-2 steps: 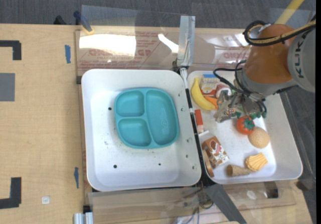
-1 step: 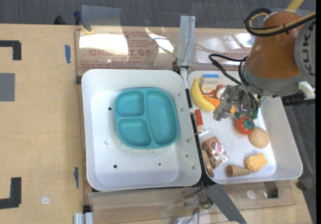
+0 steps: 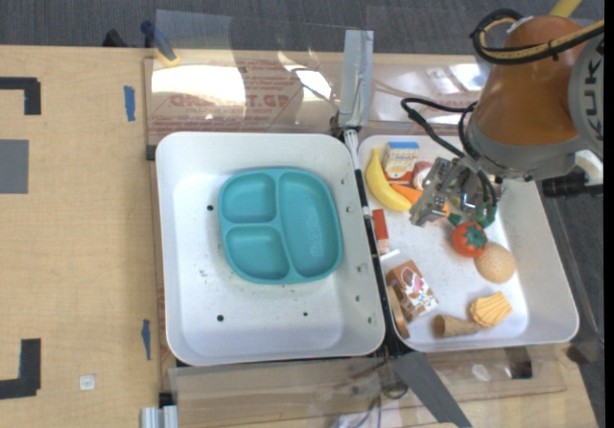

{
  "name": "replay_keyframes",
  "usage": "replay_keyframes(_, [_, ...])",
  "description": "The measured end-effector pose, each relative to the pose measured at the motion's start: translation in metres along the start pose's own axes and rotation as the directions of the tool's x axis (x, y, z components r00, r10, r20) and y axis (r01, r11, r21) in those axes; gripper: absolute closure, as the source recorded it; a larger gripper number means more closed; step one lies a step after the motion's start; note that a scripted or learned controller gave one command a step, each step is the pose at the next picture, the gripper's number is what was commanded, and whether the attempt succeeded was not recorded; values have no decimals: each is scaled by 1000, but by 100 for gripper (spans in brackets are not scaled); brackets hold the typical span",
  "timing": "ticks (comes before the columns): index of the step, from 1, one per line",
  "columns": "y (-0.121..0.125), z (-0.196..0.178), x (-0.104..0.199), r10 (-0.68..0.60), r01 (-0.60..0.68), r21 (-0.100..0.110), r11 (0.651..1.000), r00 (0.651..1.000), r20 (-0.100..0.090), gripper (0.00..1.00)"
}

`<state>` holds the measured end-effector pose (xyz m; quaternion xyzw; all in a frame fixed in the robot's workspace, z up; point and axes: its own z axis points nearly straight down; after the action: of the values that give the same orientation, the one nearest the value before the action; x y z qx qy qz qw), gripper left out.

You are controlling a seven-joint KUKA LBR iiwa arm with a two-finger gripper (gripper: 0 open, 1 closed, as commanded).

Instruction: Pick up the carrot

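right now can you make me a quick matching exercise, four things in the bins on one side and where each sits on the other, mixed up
Things:
1. teal divided plate
2. banana
3. tomato
4. ice cream cone

Places:
A. right bin, near the front edge
B. left bin, in the middle
C. right bin, just below the gripper
D. right bin, along the left wall towards the back

Pairs: 1-B, 2-D, 3-C, 4-A
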<state>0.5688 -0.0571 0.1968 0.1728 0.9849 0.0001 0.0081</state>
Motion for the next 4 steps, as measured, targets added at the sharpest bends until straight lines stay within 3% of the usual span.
replay_keyframes(1, [0, -31, 37, 106, -106, 3, 994, 994, -12, 100])
replay_keyframes(2, [46, -33, 110, -110, 110, 0, 994, 994, -16, 100])
replay_keyframes(3, [-29, -56, 49, -284, 284, 0, 959, 959, -7, 100])
replay_keyframes(4, [-28, -56, 50, -287, 287, -2, 958, 958, -8, 0])
